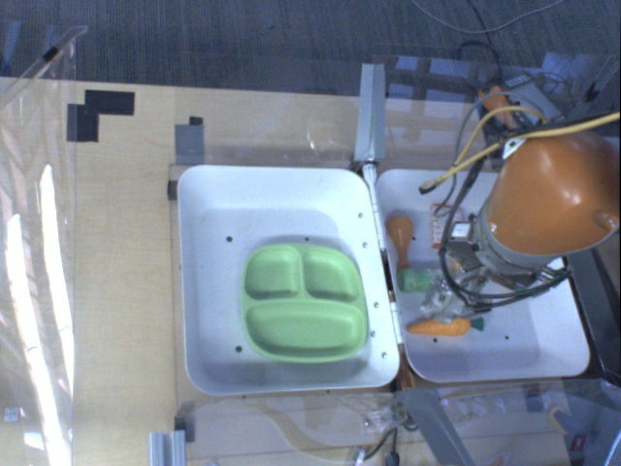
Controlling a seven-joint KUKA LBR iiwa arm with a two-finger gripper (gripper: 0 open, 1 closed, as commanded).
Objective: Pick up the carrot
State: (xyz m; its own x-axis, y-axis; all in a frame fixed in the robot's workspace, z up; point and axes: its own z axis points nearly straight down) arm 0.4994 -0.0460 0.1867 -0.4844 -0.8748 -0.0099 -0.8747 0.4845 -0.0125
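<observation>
The fingers (448, 302) hang low in the right bin (543, 357), under the orange band and grey wrist of the arm (543, 202), but cables and shadow hide their tips, so I cannot tell whether they are spread or pressed together. Just below them lies the carrot (439, 327), flat on the bin floor near the bin's front edge, its length running roughly left to right, with the thicker orange body toward the left wall and what looks like a green stub at its right end. The carrot seems to lie apart from the fingers, or at most just touching them; nothing shows it pinched.

Close by, a small green piece (415, 281) sits toward the left wall, and beyond it a brown, drumstick-like object (399, 233) lies toward the bin's far left corner.

The risks, as I judge them: the carrot is slim and rounded, so a closing grip that meets it off-centre could roll it toward the front wall. If the fingers come down slightly toward the far side, they may close on the green piece instead. The left wall is near enough that a sideways correction could knock a finger against it.

The left bin (204, 260) holds a green divided plate (305, 302) and plays no part here.
</observation>
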